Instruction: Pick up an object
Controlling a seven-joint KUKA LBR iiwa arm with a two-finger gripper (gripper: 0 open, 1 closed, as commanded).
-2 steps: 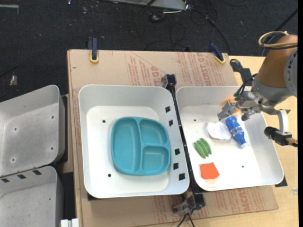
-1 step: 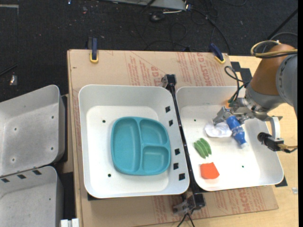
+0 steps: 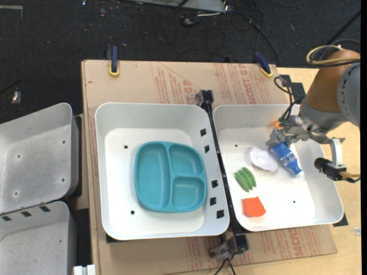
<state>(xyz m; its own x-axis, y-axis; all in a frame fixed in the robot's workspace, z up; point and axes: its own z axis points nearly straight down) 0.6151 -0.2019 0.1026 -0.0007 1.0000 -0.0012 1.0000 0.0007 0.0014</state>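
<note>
Four items crowd the right white bin (image 3: 330, 211); the gripper (image 3: 282, 137) sits over a blue crinkled packet (image 3: 286, 157), its grasp impossible to judge. Touching the white lump (image 3: 263, 159), the packet could slip.

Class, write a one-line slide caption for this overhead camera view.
Gripper over blue packet in right bin; teal divided plate in left bin.
</note>
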